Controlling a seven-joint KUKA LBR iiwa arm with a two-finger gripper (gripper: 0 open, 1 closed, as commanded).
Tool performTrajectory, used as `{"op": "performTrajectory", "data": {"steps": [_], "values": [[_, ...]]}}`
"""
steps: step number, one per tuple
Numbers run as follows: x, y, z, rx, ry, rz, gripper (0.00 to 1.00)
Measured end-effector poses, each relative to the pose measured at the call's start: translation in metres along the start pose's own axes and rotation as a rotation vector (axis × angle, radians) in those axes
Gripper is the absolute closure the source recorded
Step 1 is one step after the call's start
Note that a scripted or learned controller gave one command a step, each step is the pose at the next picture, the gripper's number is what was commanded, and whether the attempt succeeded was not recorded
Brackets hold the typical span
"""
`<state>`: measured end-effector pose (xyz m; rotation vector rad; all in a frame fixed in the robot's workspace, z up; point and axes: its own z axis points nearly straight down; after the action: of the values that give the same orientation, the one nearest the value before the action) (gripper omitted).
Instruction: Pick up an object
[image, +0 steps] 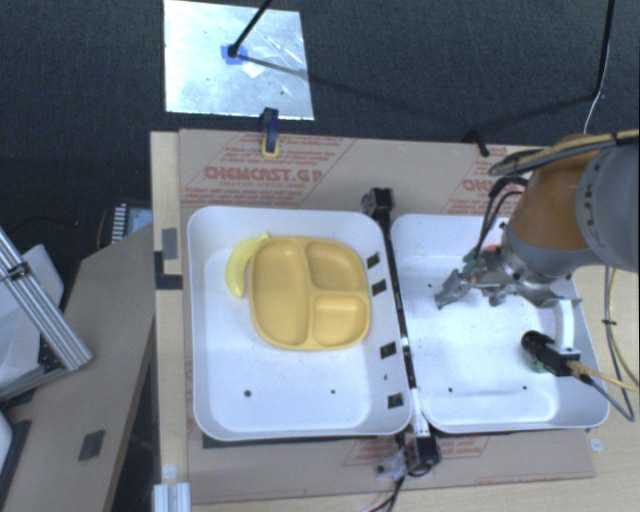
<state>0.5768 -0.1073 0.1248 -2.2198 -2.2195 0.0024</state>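
A yellow divided plate (305, 292) lies in the left bin (260, 395), a little above its middle. A yellow banana (237, 266) curves along the plate's left edge, partly tucked under it. My gripper (447, 293) hangs low over the left part of the right bin (480, 395), pointing left toward the divider. Nothing shows at its tip. It is well apart from the plate and the banana, which lie in the other bin.
A black-clipped ridge (392, 300) divides the two bins. Both bins rest on a cardboard sheet (290, 170). A silvery square sheet (238, 58) lies beyond the bench at the top, and an aluminium frame (40, 310) stands at the far left.
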Motion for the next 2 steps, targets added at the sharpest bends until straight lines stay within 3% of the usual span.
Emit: {"op": "performTrajectory", "data": {"steps": [1,2], "values": [[-0.001,0.001,-0.013,-0.006,-0.002,0.001,1.0],[0.001,0.013,-0.069,-0.01,-0.002,-0.005,1.0]]}}
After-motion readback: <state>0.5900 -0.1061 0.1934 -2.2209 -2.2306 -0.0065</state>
